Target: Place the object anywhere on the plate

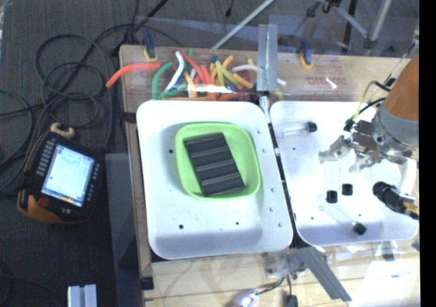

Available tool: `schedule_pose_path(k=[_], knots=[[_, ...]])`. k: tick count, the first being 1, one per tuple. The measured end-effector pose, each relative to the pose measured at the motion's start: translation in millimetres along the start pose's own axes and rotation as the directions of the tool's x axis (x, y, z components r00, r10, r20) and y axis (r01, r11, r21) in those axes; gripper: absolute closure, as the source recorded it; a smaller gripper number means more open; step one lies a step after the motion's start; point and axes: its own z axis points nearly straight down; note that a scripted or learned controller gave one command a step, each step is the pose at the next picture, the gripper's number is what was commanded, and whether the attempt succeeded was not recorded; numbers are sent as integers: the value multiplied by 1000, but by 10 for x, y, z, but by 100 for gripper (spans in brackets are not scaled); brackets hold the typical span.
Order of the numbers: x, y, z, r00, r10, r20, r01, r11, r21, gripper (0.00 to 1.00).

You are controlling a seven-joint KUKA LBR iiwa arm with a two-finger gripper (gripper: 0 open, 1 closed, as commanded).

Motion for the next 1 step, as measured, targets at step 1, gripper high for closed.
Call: schedule_pose_path(k=[1], knots=[[0,1,-3,1000,0,0,0,1000,-1,0]])
